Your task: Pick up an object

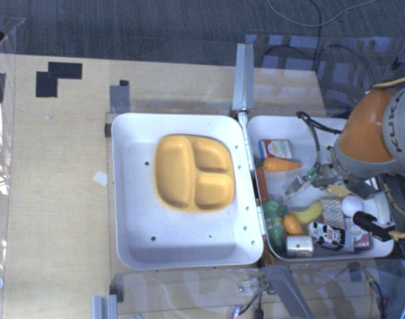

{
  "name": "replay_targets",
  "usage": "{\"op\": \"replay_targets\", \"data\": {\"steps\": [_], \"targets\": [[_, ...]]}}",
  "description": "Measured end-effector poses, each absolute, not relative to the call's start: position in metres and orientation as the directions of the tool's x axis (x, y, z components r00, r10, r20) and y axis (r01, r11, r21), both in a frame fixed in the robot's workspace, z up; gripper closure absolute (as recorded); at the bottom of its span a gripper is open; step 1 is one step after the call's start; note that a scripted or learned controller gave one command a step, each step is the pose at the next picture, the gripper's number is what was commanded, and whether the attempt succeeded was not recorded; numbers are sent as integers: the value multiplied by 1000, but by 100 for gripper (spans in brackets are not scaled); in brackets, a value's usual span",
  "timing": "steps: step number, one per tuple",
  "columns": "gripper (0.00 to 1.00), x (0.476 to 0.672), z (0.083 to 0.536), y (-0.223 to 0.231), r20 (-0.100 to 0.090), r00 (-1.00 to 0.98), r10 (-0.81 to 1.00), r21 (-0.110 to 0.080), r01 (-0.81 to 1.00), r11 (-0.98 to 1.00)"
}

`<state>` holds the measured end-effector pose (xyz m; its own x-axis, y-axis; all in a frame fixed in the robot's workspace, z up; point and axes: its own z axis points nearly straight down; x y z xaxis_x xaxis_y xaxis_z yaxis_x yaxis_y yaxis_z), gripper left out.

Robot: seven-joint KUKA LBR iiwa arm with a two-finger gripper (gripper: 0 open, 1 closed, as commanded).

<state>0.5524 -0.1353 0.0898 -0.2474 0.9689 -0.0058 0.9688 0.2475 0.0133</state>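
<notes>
A pale wooden bench [50,198] fills the left and centre, seen from above at a slant, with dark ribbed flooring [156,12] along the top and a thin looping cable [302,8] lying on it. Black square markers [56,77] sit on the bench to the upper left of the left bin.

The left bin [133,238], white and shallow with rounded corners, holds a yellow divided tray [192,171] with three compartments, lying near the bin's centre. A grey metal upright [243,78] stands above the seam between this bin and its neighbour.

The right bin [302,125], touching the left bin's right side, is crowded. Nearest the left bin lie a green item [274,219] and a small tin can [299,246]. Above them sit a small printed carton [277,149] and a carrot-shaped orange toy [281,165]. Lower down are a small orange ball [293,224], a yellow banana [309,212], and a black-and-white patterned item [327,234]. A white round object [352,205] lies further right.

The arm [378,131], grey with a broad orange band, reaches over the right bin from its right side and hides part of it. The gripper [317,175] points down among the objects just above the banana and right of the carrot toy; whether it is released or clenched cannot be told, and nothing is clearly seen held.
</notes>
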Motion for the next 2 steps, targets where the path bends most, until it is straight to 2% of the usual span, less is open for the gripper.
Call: {"op": "replay_targets", "data": {"steps": [1, 2], "targets": [[0, 603, 131, -129, -2, -37, 999, 6, 999, 37], [0, 600, 90, -86, -6, -217, 976, 11, 976, 217]]}}
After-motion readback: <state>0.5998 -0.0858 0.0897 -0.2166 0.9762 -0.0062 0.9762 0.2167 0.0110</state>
